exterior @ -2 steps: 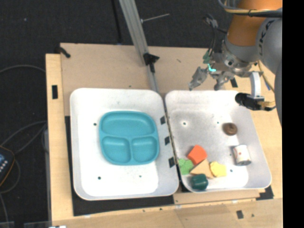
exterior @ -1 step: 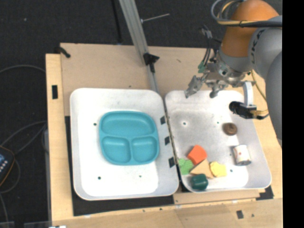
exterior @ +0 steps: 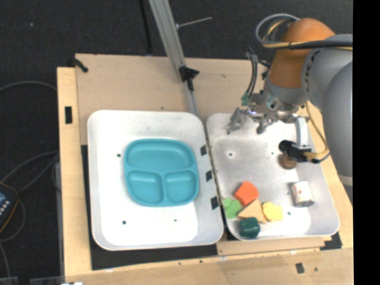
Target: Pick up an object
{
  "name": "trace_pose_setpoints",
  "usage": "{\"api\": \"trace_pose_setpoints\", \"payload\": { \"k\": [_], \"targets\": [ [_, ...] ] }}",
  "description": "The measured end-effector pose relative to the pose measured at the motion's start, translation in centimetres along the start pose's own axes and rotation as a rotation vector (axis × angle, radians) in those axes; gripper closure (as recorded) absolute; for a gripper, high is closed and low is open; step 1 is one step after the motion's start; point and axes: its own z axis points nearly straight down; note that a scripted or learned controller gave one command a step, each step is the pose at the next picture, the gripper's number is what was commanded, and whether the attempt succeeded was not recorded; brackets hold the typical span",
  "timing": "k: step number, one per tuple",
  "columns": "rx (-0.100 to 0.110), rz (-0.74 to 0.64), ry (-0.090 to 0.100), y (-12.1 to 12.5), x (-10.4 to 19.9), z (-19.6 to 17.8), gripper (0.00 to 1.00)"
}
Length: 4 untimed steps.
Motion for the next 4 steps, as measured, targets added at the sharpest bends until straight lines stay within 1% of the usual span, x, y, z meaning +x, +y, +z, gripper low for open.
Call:
{"api": "trace_pose_setpoints", "payload": {
  "k": [1, 2, 3, 4],
  "targets": [
    [0.0, -0.003, 0.001, 0.3, 0.8, 5.3, 0.0],
    [-0.007, -0.002, 0.001, 0.4, 0.7, 3.8, 1.0],
    [-0.01, 0.0, 0.002, -0.2, 0.8, -2.4, 1.0],
    [-0.011, -0.003, 0.001, 0.0, 0.7, -7.7, 1.0]
  ]
}}
